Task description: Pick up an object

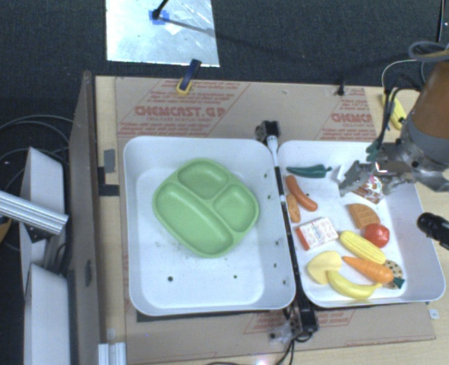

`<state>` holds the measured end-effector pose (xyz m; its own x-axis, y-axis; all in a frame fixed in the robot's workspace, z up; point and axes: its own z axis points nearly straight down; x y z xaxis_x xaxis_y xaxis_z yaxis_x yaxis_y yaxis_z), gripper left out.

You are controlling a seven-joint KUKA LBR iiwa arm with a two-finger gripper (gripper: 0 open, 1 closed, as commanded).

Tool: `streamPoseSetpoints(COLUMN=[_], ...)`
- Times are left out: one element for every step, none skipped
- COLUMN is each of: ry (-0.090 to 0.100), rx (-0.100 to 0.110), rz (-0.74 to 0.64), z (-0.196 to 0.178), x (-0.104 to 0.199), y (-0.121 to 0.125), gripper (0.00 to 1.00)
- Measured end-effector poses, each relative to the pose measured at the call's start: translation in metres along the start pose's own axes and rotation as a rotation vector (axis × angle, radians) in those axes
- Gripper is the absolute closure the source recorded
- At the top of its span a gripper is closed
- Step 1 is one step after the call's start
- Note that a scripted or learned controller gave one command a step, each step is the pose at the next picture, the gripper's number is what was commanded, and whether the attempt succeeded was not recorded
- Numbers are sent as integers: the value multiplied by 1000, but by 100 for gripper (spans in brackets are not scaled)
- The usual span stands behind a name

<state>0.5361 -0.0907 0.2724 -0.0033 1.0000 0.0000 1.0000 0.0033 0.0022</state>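
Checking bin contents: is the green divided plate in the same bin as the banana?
No: the green plate lies in the left bin, the banana in the right.

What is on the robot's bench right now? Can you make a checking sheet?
Surface: cardboard-covered bench bearing two white bins side by side.
Job's things: right bin holds toy food: green pepper, sausage, corn, tomato, carrot, banana.
Clutter: green divided plate in the left bin.
Grippers: tool above the right bin's far side; nothing seen between its fingers.
Cables: black loops left of the bench.
Surroundings: silver sheet on dark floor.
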Motion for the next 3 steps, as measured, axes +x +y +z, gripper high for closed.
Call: streamPoseSetpoints(ry=[0, -3, -1], rx=[14, -21, -21], rz=[7, 4, 0], z=[167, 182, 170], x=[-62, -52, -51], y=[1, -17, -16], gripper=[0, 0, 100])
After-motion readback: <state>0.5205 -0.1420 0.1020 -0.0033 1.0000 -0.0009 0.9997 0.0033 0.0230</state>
